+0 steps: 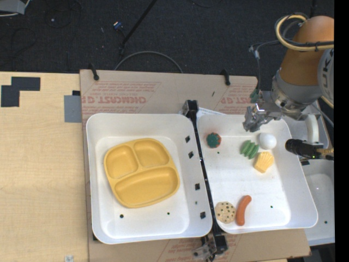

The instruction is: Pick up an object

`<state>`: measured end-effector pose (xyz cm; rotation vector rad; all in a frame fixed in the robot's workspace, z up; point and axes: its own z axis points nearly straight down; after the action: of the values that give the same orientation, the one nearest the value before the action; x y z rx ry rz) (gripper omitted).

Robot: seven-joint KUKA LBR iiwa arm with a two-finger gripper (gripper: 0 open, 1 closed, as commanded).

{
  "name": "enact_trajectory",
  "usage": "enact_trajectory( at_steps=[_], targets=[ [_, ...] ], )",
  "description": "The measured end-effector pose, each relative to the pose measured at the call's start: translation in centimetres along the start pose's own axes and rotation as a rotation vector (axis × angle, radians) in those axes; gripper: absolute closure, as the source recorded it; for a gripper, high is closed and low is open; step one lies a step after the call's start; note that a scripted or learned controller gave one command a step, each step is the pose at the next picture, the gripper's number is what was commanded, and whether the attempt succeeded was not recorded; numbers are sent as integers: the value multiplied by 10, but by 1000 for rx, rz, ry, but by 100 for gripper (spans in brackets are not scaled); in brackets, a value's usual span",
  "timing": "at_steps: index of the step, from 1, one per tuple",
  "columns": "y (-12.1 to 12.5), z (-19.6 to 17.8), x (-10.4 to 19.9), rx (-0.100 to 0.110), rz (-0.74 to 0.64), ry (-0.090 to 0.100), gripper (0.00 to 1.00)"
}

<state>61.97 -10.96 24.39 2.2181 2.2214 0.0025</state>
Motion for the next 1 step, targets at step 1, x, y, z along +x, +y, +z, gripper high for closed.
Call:
enact_trajectory(
  at_steps=[1],
  targets=[
    [-7, -4, 54, 7, -4, 3, 100]
  ],
)
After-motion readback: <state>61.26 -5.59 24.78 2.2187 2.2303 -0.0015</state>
